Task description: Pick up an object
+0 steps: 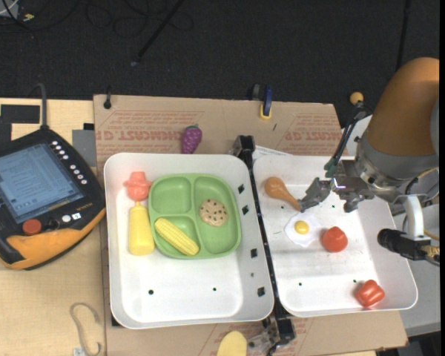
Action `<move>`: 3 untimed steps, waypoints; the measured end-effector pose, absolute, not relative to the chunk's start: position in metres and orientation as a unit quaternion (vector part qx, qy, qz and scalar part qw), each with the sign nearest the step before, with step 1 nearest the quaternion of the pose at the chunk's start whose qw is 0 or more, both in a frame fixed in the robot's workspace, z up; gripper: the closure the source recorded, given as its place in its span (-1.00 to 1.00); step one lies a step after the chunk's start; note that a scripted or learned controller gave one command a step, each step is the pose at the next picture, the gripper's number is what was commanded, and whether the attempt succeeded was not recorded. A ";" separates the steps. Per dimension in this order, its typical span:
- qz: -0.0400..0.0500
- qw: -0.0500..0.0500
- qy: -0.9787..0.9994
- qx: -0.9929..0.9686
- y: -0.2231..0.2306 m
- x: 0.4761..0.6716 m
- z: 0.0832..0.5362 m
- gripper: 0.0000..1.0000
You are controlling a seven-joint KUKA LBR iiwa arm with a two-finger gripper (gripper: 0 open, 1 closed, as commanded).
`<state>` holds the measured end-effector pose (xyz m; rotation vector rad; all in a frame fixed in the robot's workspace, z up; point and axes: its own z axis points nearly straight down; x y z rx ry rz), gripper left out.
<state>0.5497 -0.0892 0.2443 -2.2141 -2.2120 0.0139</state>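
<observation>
The gripper [320, 193] hangs over the upper middle of the right bin [400, 291], right of the frame's centre, and from here I can't tell how wide its claw stands, since the dark fingers blur together against the white floor. Nothing shows between them, so I'd say the pick is not yet made. The nearest candidates lie just below and beside it: a fried egg [300, 229], flat, white with a yellow yolk, and a drumstick [282, 192], tan and bulbous with a thin handle end, just to the claw's left. The egg looks hard to pinch, lying so low; the drumstick offers a rounder body, so straddling its thick part squarely and coming straight down seems the better bet. A red tomato [334, 239] sits right of the egg, round and likely to roll if nudged off-centre. A red pepper [369, 294] lies well apart in the bin's lower right corner.
</observation>
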 end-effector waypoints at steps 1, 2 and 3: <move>0.001 0.002 -0.707 -0.707 -0.089 0.552 0.251 -1.00; 0.002 0.003 -0.707 -0.707 -0.092 0.544 0.202 -1.00; 0.002 0.003 -0.708 -0.707 -0.088 0.549 0.156 -1.00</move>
